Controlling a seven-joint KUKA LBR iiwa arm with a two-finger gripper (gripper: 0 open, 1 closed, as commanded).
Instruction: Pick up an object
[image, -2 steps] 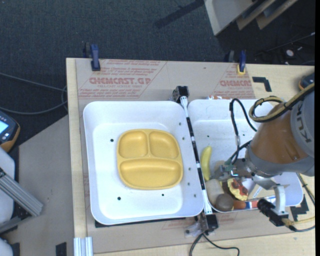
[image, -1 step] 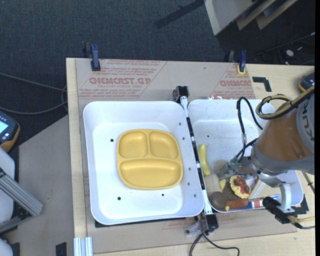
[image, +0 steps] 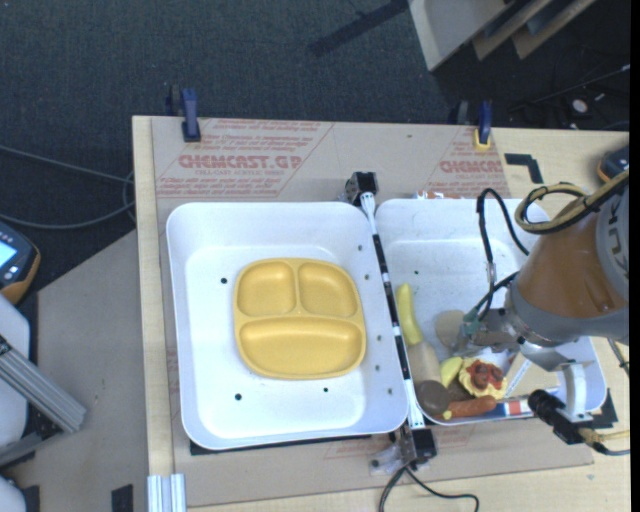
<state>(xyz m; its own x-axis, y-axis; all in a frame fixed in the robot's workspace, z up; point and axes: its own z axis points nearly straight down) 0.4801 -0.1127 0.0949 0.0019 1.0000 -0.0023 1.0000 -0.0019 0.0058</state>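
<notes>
Banana, right bin, perhaps toys beside

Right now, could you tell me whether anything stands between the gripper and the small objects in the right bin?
Nothing visible does: the gripper hangs directly above the pile of small objects in the right bin.

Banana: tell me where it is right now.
The banana lies in the right bin, along its left wall beside the divider, just above the pile of small toys near the arm.
</notes>
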